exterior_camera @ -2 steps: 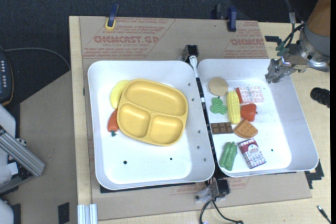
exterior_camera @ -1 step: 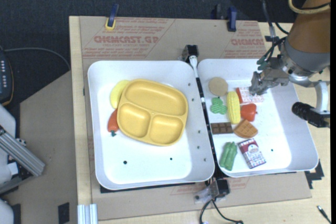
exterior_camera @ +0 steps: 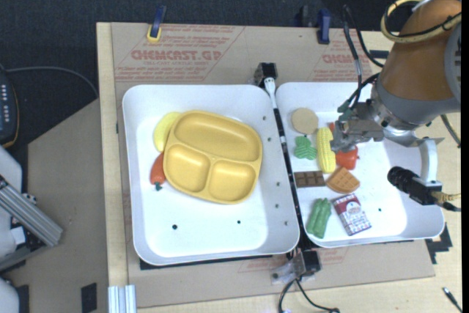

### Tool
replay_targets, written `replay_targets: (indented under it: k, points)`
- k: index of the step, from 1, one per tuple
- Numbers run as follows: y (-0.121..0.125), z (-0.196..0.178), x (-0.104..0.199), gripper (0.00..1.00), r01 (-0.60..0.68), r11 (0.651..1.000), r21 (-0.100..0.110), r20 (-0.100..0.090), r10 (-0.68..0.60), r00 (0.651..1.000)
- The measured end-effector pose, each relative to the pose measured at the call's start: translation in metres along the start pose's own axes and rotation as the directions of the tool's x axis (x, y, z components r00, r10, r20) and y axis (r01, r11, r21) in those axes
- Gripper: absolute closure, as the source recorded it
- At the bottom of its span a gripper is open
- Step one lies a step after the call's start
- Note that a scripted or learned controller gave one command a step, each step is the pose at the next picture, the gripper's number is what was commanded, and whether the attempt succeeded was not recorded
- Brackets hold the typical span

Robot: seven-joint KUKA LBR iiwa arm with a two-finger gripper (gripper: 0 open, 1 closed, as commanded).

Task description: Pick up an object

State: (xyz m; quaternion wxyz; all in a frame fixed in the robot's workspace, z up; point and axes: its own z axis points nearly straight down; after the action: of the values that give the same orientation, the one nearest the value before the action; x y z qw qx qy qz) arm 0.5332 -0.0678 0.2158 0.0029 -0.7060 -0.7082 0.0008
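My gripper hangs low in the right bin, over its middle left. Directly beneath it lie a yellow corn cob and a red toy, which the gripper body partly covers. Around them are a round tan cookie, a green leafy piece, a brown chocolate bar, an orange wedge, a green pickle and a red-and-white packet. Nothing visibly sits in the gripper.
The left bin holds a yellow divided plate, a yellow fruit tucked under its far left rim and a red pepper. A black fitting on a white bracket juts over the right bin's right side.
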Motion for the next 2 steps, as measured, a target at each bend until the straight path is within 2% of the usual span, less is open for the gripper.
replay_targets:
  k: [1, 2]
  points:
    - [-0.026, 0.005, 0.045, 1.0, 0.001, 1.0, -0.001, 0.0, -0.001, 1.0]
    - [-0.041, -0.009, 0.082, 1.0, 0.001, 1.0, -0.003, 0.001, -0.001, 1.0]
